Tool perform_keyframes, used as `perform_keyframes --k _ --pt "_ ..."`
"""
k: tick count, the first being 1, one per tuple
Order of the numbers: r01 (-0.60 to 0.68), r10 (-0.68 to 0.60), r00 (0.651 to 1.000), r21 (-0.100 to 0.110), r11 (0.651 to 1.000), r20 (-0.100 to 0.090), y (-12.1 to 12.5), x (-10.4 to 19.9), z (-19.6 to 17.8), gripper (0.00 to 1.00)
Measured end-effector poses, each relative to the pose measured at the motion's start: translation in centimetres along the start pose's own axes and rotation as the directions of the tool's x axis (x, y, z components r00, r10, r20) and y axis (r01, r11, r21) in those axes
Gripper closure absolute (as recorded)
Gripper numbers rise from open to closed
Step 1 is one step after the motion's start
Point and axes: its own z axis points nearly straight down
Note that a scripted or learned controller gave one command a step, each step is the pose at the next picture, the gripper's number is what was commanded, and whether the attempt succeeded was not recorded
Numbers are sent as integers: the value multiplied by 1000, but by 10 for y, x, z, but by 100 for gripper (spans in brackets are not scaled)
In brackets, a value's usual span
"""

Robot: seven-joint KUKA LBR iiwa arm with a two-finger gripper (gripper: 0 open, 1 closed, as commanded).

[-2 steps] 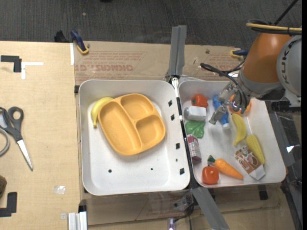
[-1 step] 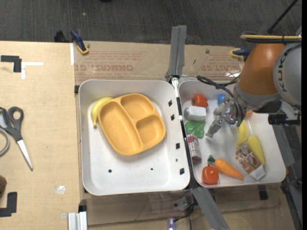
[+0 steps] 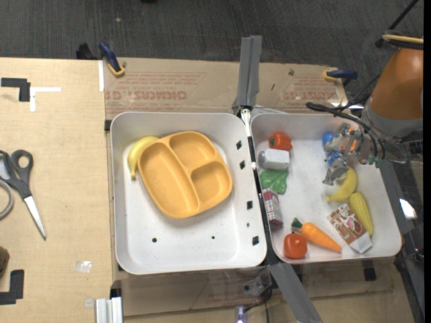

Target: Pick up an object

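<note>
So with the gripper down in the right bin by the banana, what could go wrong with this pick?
1. The gripper hangs at the top tip of the banana; a grab at that curved end might slip.
2. The corn cob lies close beside the banana, so it could be nudged or caught too.
3. The arm works near the right bin's far wall and might clip it.

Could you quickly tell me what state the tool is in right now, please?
Tool: low in the right bin, just above the banana; open or shut cannot be told, and nothing is seen held.
</note>
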Motion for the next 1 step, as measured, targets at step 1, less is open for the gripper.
perform_keyframes --k 1 --pt "-54 54 999 -2 999 -3 -10 -1 20 0"
